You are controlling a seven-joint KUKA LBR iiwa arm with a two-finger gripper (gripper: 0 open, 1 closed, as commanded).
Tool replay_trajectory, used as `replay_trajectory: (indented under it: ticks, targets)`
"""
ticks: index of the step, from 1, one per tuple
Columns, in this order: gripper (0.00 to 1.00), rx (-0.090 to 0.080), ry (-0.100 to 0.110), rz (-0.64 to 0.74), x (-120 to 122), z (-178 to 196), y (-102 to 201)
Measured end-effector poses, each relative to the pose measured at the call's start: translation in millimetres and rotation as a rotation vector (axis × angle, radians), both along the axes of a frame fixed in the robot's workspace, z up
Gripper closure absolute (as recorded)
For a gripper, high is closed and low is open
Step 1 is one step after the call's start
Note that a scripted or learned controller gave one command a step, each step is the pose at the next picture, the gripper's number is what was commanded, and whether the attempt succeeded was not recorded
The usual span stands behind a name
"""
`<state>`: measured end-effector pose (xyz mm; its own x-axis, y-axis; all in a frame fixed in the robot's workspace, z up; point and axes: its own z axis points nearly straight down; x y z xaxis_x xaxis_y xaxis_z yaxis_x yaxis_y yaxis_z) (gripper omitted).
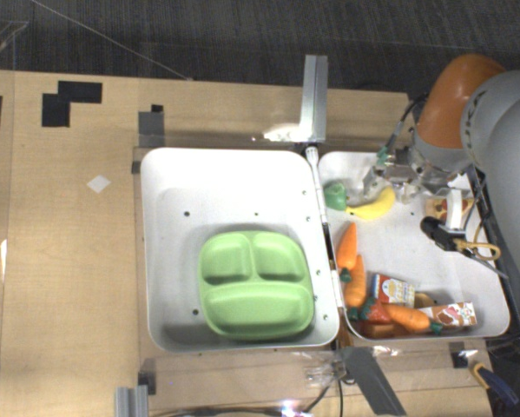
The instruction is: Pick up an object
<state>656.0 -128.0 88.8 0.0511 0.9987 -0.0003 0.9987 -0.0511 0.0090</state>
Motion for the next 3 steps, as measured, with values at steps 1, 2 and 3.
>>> replay_trajectory:
  ticks: [1, 2, 3]
  targets:
    - [0.0, -0.001, 0.001, 0.135, 2.0, 54.9, 7.6]
    - [0.0, 0.002, 0.003, -0.027, -15.8, 6.8, 17.1]
    - [0.0, 0.0, 0.0, -0.075, 15.4, -0.9, -8.8]
